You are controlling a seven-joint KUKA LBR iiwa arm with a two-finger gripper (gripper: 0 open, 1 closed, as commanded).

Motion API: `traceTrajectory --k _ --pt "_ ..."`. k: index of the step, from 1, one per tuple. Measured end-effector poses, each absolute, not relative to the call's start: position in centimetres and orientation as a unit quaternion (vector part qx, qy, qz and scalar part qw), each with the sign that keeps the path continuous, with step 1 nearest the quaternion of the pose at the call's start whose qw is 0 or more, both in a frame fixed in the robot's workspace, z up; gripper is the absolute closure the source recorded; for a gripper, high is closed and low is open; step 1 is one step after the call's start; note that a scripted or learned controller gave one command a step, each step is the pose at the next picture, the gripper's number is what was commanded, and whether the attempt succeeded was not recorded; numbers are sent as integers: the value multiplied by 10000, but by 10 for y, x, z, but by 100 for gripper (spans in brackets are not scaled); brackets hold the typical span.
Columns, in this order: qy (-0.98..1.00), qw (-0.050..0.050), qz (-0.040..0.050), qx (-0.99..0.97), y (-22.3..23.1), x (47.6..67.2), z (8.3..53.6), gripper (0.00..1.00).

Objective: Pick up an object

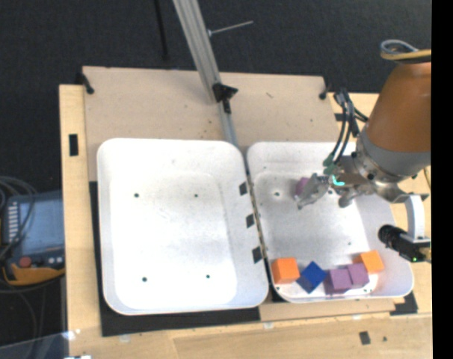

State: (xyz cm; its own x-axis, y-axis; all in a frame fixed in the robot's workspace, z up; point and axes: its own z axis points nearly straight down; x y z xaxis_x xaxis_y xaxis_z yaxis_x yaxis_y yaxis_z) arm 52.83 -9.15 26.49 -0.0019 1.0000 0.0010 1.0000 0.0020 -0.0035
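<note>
My gripper (311, 191) hangs over the middle of the right bin (286, 159), reaching in from the right under the orange-banded wrist. A small purple block (303, 184) sits between the fingertips, partly hidden by them, and the fingers are shut on it. Along the bin's front wall lie an orange block (285, 269), a blue block (312, 276), two purple blocks (347, 278) side by side and another orange block (371, 261).
The left bin (174, 223) lies beside the right one, with black clips on the shared rim. A slanted aluminium bar (200, 47) rises from the back of the bench. A control pendant (32, 238) and cables lie far left.
</note>
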Motion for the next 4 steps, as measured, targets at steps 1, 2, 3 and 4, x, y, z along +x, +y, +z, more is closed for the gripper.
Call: traceTrajectory --k 1,2,3,4 --pt "-7065 -6 -5 -7077 -92 529 267 0" --pt "-7051 14 19 -7091 -85 533 219 0" --pt "-7065 16 22 -7077 -91 526 173 0" --pt "-7065 14 21 -7077 -97 532 113 0"
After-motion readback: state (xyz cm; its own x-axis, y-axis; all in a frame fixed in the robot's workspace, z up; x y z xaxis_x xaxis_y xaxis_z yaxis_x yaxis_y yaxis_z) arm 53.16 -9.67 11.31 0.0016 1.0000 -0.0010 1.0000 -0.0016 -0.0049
